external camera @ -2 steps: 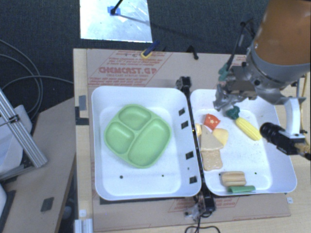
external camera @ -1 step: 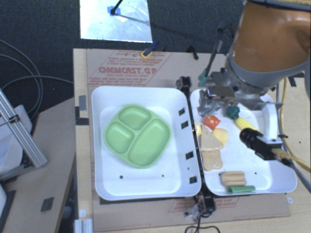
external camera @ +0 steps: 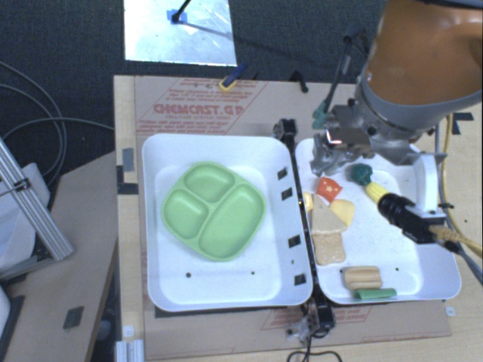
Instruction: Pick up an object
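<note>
Dark carpet [external camera: 60, 21] surrounds a bench covered with a cardboard sheet [external camera: 196, 104] printed in red letters; a pale shiny square [external camera: 181, 21] lies on the floor beyond it. On the sheet stand the left bin [external camera: 173, 277] and the right bin [external camera: 411, 270], joined along one edge. A green divided plate [external camera: 213, 210] sits in the middle of the left bin.

The arm [external camera: 430, 44] enters above the far side of the right bin, its broad orange band uppermost and its grey wrist below, angled down toward the bin's far corner on the side next to the left bin. The gripper [external camera: 328, 161] hangs low over that corner. Whether its grasp is parted or closed cannot be told from this view, and nothing is seen held in it.

All loose objects lie in the right bin. A red piece [external camera: 328, 188] rests just below the gripper, toward the bin's near side. A yellow wedge [external camera: 344, 211] touches it, and two beige slices [external camera: 330, 249] run on toward the near wall. A teal piece [external camera: 362, 174] and a small yellow piece [external camera: 374, 192] lie toward the bin's centre, near the far wall. A tan roll [external camera: 361, 277] and a green strip [external camera: 376, 294] lie against the bin's near wall.
</note>
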`<state>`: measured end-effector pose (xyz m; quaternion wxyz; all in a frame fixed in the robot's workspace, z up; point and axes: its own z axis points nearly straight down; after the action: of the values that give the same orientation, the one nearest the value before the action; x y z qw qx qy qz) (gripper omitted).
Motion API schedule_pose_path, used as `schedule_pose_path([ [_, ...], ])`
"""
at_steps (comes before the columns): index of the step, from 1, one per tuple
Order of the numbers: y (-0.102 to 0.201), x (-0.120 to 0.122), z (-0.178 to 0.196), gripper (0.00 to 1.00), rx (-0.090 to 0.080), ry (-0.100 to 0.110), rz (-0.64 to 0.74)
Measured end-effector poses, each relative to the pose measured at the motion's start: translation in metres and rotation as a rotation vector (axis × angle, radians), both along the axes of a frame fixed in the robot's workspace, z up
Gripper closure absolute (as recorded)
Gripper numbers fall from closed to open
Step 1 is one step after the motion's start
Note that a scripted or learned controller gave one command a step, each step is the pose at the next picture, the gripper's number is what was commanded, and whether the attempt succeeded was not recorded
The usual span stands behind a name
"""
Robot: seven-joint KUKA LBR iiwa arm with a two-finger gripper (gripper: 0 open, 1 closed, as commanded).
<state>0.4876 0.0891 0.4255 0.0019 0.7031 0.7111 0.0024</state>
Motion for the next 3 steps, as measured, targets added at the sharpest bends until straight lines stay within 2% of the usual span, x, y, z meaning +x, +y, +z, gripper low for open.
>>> schedule_pose_path([
  [2, 0.0, 0.002, 0.022, 1.0, 0.0, -0.006, 0.014],
  [3, 0.041, -0.001, 0.011, 1.0, 0.0, 0.004, -0.005],
])
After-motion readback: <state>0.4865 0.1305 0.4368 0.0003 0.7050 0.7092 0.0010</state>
